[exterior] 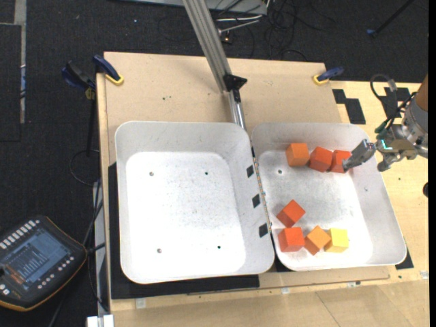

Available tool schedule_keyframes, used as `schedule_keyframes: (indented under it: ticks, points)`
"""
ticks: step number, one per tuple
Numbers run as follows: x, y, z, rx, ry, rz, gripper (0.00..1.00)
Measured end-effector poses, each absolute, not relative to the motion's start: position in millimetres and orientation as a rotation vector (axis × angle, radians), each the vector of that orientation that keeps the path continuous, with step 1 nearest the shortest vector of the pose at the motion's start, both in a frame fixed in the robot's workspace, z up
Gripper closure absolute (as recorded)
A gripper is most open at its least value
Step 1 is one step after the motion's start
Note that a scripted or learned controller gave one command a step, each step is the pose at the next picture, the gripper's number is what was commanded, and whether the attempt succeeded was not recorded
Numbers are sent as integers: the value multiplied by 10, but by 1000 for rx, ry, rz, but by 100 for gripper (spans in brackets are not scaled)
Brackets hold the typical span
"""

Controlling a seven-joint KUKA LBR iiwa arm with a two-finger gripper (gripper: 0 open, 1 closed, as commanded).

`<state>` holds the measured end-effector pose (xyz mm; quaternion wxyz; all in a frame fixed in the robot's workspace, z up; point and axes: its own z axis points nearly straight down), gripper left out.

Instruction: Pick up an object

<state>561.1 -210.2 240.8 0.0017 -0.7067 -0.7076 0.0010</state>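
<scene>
Plywood bench is filling most of the scene, clamped at its far corners and carrying two shallow white bins side by side on dark flooring. Over in the right bin, a row of three blocks is sitting along the far side: an orange block, a darker orange block touching it, and a red block at the row's right end. The gripper is reaching in over the bin's far right rim, and one dark finger is lying right against that red block; whether the fingers are apart or together I cannot tell from here. Nearer the front, a tilted red-orange cube is sitting alone, and behind the front rim a red-orange cube, an orange cube and a yellow cube are lining up. The left bin is lying just beside, and a teach pendant is resting at the floor's lower left.
</scene>
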Motion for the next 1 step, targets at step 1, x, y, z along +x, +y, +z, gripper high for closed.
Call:
schedule_keyframes:
  ticks: [1]
  points:
    - [5620,-2101,2428,-2219,-2224,0,0]
